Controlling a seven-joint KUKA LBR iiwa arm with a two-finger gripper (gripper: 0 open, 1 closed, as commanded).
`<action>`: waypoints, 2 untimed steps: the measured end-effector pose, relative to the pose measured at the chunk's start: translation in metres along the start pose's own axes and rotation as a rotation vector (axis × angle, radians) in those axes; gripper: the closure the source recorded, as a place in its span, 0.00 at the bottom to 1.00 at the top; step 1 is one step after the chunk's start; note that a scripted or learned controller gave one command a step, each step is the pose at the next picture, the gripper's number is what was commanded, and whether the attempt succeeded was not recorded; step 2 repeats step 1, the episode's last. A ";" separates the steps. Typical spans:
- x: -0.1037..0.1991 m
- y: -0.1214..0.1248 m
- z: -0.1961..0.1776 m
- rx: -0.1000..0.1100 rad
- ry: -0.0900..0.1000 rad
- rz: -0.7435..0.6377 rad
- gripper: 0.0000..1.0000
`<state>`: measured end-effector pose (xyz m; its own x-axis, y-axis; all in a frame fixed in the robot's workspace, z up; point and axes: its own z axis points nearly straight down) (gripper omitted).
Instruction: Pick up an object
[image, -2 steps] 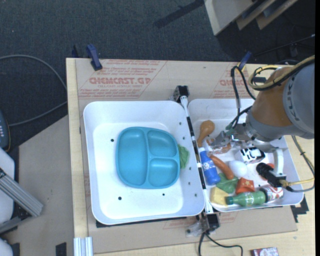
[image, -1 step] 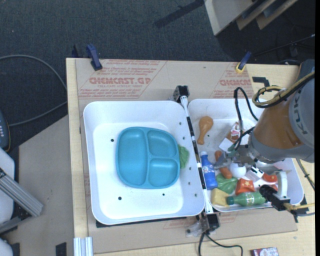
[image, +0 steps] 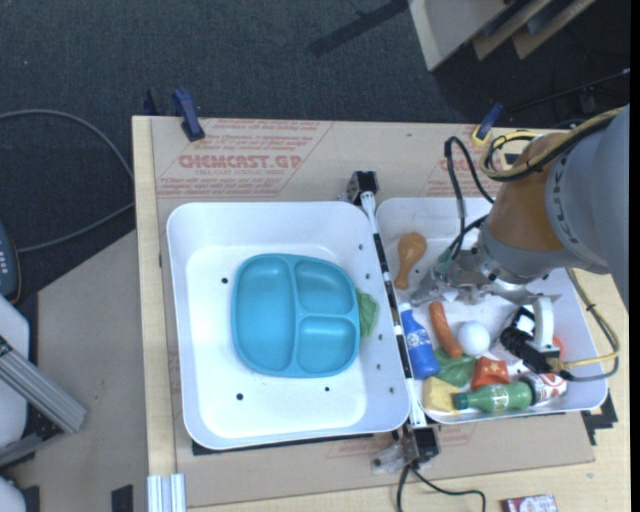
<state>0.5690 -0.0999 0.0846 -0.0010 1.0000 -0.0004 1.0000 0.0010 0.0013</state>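
The hand (image: 455, 285) is low in the right bin (image: 590, 400), near the carrot (image: 445, 330) and white egg (image: 472, 337). Whether it grips anything I cannot tell; nothing looks lifted, so the pick appears unfinished.

arm (image: 560, 200) low — tool (image: 455, 282) down

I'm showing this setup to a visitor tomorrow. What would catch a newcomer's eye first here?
Probably the blue divided plate, lying alone in the left bin with something green peeking from under its right edge. Next, the grey and orange arm reaching over the right bin, above a crowded heap of toy food: a green bottle, a carrot and a white egg.
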 end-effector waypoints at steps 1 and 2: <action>0.000 0.000 -0.010 -0.002 -0.002 -0.002 1.00; 0.000 0.000 -0.010 -0.002 -0.002 -0.002 1.00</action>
